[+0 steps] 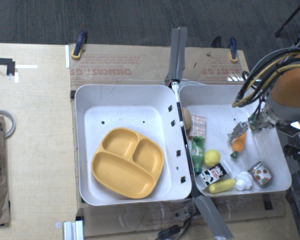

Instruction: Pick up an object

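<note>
Gripper over the carrot in the right bin.

The gripper (238, 132) sits at the top of an orange carrot (238, 143), touching it; whether it grips cannot be told. The carrot lies right of the lemon (212, 157), inside the right bin (217, 101).

a robotics lab: two white bins (85, 134) clamped to a cardboard-covered bench (140, 64), cabled arm (285, 91) alongside.

The gripper (238, 132) hangs over the right bin (280, 156), touching a toy carrot (238, 143); a yellow plate (128, 162) fills the left bin (90, 109).
</note>
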Controlling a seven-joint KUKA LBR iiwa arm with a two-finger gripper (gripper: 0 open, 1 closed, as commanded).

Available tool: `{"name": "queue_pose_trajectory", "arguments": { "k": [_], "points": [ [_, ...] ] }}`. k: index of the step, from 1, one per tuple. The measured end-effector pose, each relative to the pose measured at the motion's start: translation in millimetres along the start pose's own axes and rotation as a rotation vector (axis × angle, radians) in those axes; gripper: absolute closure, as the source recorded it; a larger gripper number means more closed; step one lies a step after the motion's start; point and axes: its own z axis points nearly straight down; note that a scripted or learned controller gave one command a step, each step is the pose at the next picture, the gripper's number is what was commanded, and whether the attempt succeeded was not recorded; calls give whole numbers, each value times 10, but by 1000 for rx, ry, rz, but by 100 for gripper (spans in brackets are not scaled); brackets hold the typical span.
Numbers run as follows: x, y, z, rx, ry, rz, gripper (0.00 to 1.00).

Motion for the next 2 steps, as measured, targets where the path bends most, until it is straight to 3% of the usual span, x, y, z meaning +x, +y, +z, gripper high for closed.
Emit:
{"name": "queue_pose_trajectory", "arguments": {
  "k": [1, 2],
  "points": [
    [-9, 3, -93, -1, -2, 1, 100],
    [148, 45, -1116, 0, -1, 85, 100]
  ]
}}
